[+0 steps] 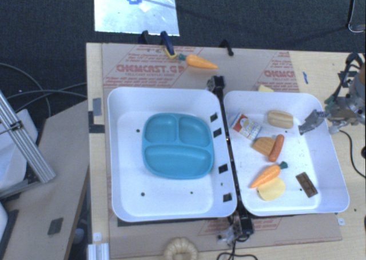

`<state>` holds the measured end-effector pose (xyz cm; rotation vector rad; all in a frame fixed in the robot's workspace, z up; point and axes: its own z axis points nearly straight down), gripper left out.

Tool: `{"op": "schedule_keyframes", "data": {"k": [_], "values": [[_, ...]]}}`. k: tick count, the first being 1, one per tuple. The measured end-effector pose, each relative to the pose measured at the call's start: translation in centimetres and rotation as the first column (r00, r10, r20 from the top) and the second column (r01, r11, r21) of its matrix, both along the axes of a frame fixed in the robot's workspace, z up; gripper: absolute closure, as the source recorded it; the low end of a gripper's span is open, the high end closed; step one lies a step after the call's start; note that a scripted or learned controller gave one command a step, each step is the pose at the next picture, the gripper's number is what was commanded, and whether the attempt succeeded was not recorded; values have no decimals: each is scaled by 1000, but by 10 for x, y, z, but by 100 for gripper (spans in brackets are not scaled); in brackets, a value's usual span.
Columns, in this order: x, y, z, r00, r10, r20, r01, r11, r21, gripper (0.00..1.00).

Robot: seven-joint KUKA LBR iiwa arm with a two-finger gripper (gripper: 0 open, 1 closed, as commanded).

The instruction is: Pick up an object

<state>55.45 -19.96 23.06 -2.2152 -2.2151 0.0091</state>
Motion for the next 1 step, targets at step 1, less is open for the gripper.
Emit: {"op": "schedule_keyframes", "data": {"k": [1], "values": [[3, 1, 7, 1000, 3, 12, -3, 1000, -3, 0]]}}
